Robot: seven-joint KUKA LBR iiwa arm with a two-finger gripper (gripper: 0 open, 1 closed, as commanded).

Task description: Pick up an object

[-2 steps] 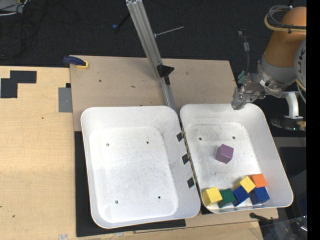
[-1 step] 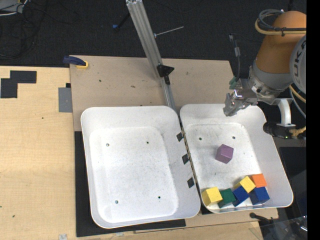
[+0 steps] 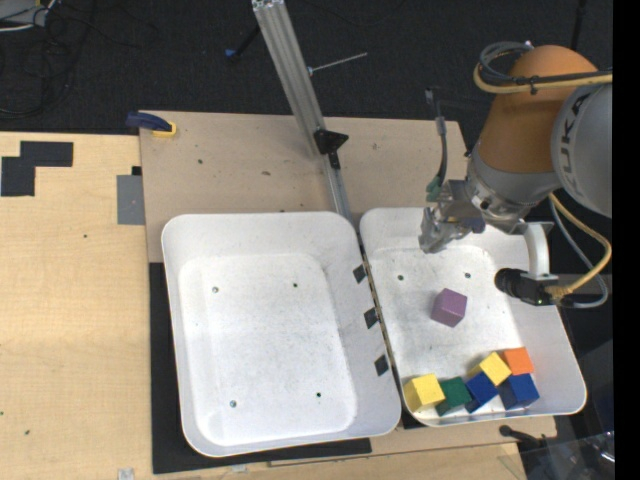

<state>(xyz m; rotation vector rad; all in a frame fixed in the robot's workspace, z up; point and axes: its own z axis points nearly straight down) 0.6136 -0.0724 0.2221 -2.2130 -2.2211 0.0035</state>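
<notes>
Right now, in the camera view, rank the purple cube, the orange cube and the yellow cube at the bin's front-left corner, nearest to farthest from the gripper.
Measured from the gripper:
1. Purple cube, alone mid-bin, just below it.
2. Orange cube, front right of the cluster.
3. Yellow cube, front-left corner of the right-hand white bin.

Both bins are white, the left bin (image 3: 265, 338) speckled with dark dots like the right bin (image 3: 400, 258). A purple cube (image 3: 449, 307) lies alone; yellow (image 3: 425, 390), green (image 3: 453, 395), blue (image 3: 482, 392), a second yellow (image 3: 494, 368) and orange (image 3: 517, 359) cubes cluster. The bench (image 3: 70, 298) is pale wood.
</notes>
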